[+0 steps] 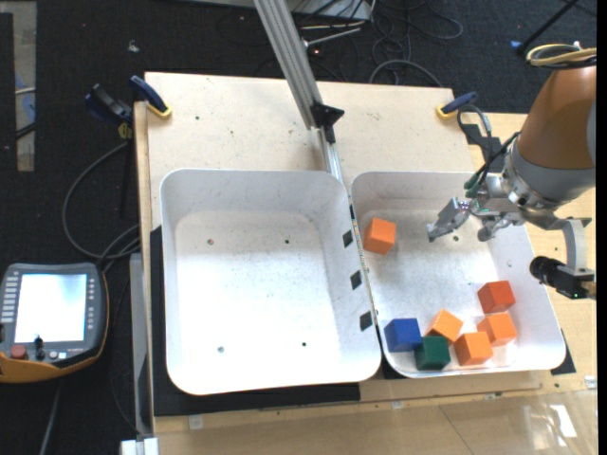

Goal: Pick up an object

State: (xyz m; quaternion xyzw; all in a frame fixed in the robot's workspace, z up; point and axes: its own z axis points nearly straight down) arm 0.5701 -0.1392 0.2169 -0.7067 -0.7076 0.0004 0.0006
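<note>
I can read no text, label, brand, number or sign anywhere here, not even on the lit pendant screen (49,309).

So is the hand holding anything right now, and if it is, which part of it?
Nothing is held. The hand hangs over the right bin, to the right of the lone orange cube and apart from it, with no block between its fingers.

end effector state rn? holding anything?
End effector: over the right bin, right of the lone orange cube; nothing visibly held. Open or closed: cannot be told from the camera view.
</note>
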